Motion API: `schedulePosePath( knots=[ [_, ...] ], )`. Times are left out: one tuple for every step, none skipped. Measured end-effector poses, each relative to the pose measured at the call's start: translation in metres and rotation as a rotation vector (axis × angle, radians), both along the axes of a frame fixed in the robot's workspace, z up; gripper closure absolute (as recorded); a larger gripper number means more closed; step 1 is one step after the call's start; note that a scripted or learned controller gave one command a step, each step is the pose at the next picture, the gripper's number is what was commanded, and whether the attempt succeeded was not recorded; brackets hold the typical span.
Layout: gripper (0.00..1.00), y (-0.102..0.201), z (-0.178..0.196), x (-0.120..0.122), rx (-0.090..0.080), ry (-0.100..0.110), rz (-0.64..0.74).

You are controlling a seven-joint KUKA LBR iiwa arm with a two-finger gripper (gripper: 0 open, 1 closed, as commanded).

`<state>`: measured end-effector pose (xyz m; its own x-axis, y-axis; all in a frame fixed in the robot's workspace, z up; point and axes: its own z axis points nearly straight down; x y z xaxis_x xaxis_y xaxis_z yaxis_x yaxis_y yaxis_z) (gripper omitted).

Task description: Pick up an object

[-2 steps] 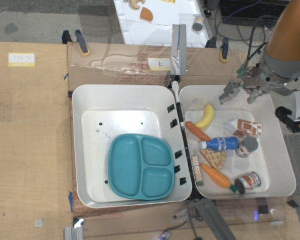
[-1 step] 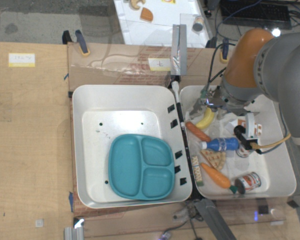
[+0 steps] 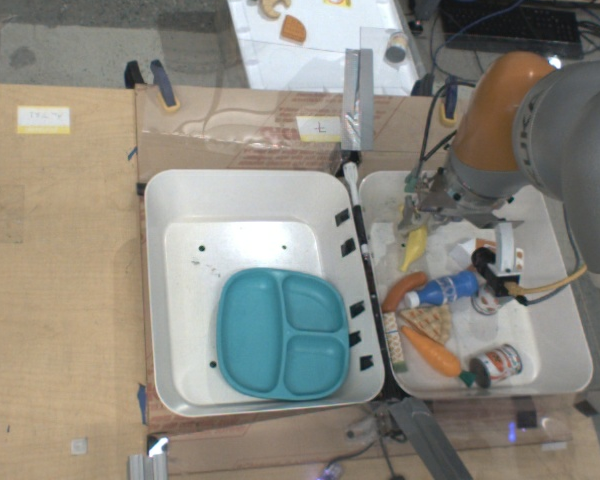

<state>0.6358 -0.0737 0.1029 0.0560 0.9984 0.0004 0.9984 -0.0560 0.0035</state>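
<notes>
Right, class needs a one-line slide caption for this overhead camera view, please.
KUKA arm's gripper poised over a yellow banana in the right bin; teal divided plate in the left bin.

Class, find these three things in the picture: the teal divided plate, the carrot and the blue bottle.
teal divided plate [image 3: 282,334]: camera view, middle ridge.
carrot [image 3: 430,352]: camera view, orange body.
blue bottle [image 3: 447,289]: camera view, blue side.
</notes>
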Motion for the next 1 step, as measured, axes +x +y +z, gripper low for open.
schedulePosePath(
  knots=[
    [1.0, 0.022, 0.1281, 0.0231, -0.002, 0.0, 0.288]
  ],
)
